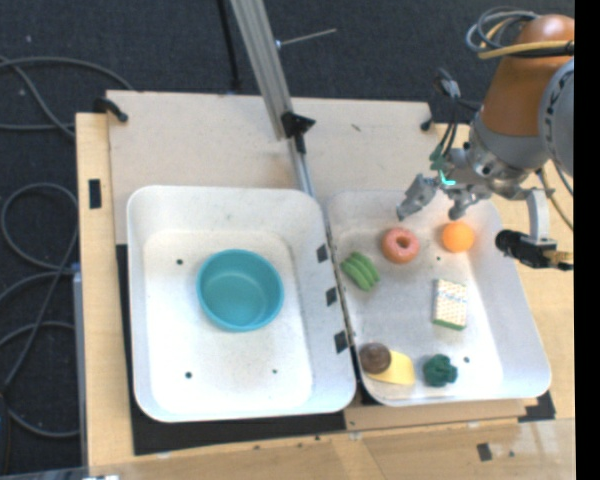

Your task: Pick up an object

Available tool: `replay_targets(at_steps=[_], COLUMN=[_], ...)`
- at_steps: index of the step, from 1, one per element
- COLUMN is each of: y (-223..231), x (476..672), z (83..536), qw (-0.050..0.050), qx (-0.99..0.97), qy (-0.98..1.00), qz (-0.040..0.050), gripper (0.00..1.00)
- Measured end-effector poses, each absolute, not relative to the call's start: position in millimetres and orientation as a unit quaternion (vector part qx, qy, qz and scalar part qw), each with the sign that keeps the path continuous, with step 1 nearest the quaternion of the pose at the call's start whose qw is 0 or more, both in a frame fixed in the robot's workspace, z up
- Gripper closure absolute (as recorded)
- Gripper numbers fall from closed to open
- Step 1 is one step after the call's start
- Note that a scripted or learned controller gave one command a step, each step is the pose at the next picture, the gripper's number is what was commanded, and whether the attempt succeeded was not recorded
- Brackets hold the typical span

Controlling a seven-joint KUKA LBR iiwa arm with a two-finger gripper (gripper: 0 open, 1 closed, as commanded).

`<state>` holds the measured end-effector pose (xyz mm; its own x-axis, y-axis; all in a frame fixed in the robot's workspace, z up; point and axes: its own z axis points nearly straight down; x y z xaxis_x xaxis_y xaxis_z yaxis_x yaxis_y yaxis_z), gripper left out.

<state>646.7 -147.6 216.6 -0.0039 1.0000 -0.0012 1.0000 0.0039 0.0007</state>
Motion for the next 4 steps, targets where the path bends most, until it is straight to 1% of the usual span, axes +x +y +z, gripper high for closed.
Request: replay_targets(at_steps=[1, 2, 3, 4], y=[-147.9, -159.7, -162.1, -162.6], x=[649.5, 646.2, 646.0, 647.3], z=[174.0, 117.3, 100.5, 113.2], qw=[0.0, 0.0, 0.001, 0.003], qx=[0.706, 0.707, 0.708, 0.708], qy=[0.708, 0.707, 0.706, 0.706], qz=[-0.0023, -0.0029, -0.0022, -0.0005], gripper=[0.0, 0.0, 0.0, 1.0])
